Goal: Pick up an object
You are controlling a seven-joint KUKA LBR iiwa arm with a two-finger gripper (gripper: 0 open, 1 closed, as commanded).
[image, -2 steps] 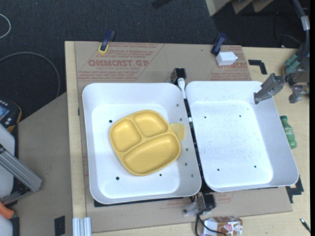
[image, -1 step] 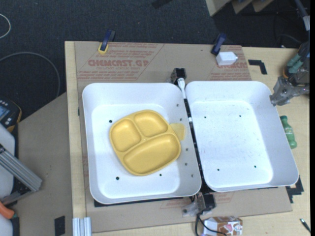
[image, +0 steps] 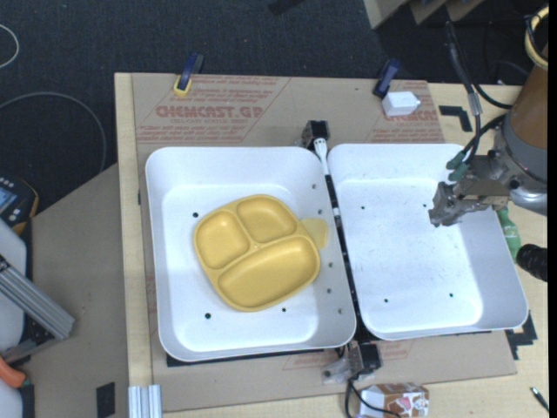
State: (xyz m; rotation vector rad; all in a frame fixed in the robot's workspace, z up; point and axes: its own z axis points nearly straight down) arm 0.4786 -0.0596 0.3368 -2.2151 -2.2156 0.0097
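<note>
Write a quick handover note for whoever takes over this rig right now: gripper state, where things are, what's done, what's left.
Gripper: over the right bin, near its right side, nothing visibly held; whether the jaws are open or shut can't be told.
Yellow divided plate: lying in the left bin, with a small yellow piece at its right edge.
Done: nothing picked up.
Left: move to the left bin, grasp an object, lift it.

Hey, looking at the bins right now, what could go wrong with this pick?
The gripper is over the right bin, while the yellow divided plate lies in the left bin, so a descent here likely grabs nothing. The plate is broad and shallow, so two fingers may slip off its rim.
</note>
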